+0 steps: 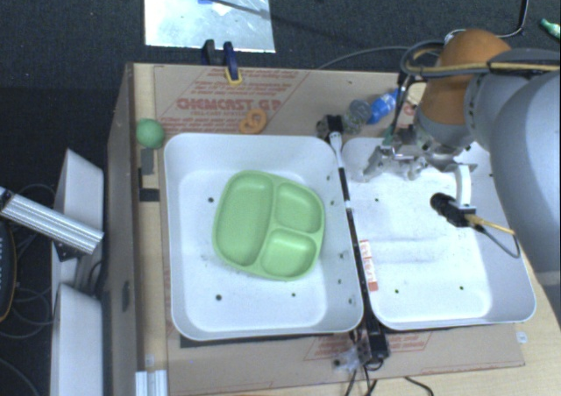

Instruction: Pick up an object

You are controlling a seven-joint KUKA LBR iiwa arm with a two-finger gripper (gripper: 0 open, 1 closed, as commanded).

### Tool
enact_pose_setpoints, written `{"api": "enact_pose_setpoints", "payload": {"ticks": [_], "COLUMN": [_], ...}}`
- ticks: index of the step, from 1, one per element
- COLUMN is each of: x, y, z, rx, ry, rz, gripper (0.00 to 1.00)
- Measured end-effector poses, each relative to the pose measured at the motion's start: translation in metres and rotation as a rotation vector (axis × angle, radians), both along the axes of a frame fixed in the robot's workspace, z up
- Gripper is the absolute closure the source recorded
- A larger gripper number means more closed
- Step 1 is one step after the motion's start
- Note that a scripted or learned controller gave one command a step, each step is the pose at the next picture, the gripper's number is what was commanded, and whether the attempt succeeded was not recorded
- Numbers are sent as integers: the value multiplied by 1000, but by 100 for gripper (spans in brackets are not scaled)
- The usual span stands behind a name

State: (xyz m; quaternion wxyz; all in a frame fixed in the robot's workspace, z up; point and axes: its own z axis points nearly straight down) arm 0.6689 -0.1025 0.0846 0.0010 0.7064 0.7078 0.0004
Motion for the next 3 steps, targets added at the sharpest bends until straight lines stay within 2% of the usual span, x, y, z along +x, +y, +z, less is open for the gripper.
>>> {"api": "enact_pose_setpoints", "payload": {"ticks": [1, 2, 3], "x": [1, 1, 2], "y": [0, 0, 0], "z": [12, 12, 23], "rx": [0, 0, 0], "ry": [-4, -4, -7], "rz": [2, 2, 3], "gripper": [100, 0, 100]}}
